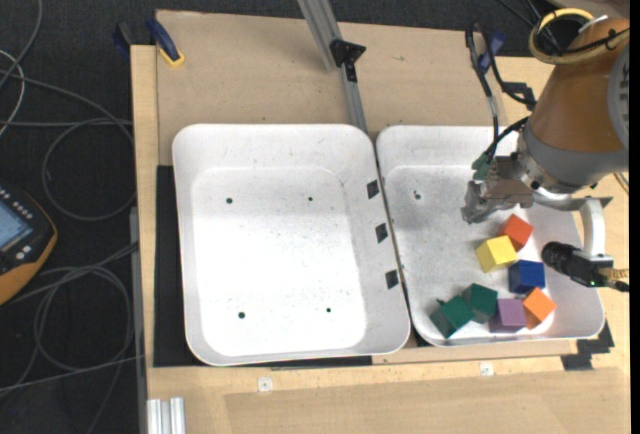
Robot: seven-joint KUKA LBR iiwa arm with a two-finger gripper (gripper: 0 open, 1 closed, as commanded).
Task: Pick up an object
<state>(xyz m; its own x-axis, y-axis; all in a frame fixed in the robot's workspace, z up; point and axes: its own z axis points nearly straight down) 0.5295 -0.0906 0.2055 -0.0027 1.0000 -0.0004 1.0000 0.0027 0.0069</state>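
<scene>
Several small blocks lie in the right bin (430, 222): an orange-red block (518, 229), a yellow block (495, 252), a blue block (527, 275), an orange block (539, 304), a purple block (511, 313) and two green blocks (468, 307). My gripper (483, 205) hangs low over the right bin's middle, just left of and above the orange-red block. Nothing shows between its fingers. The wrist above it hides part of the bin's right wall.
The left bin (200, 172) stands beside the right one, split from it by a ridge with black clips (381, 232). A slanted metal pole (320, 12) rises behind the bins. Clamps and cables sit along the bench's back edge.
</scene>
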